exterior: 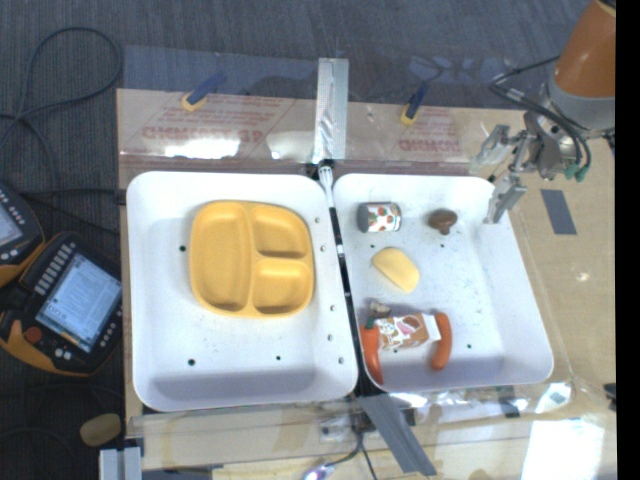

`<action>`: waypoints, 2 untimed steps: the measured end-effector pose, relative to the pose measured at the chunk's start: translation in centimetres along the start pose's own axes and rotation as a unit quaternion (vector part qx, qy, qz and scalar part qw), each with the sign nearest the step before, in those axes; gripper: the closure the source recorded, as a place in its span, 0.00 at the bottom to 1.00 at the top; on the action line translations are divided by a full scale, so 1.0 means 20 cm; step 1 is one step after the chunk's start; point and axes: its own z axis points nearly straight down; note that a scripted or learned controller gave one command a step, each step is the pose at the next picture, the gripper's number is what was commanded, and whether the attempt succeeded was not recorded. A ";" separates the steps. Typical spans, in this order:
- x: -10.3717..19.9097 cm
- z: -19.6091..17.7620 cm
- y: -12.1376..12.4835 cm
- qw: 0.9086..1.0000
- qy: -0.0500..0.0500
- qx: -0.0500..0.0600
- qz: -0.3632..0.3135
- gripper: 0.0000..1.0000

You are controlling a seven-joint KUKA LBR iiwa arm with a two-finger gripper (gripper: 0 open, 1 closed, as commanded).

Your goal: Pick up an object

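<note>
My gripper hangs over the right bin's far right corner, open, with nothing between its fingers. In the right bin lie a small can on its side, a small brown lump, a pale yellow rounded piece, a red and white carton, an orange carrot and a reddish sausage. The brown lump is the closest to the gripper, a little to its left and nearer the front.
The left bin holds a yellow divided plate. A metal bar stands behind the gap between the bins. A handheld controller with cables lies off the bench at the left.
</note>
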 end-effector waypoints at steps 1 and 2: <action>0.06 -0.05 -0.01 0.999 0.000 0.000 0.035 0.00; 0.55 0.27 0.26 1.000 0.003 0.001 0.026 0.00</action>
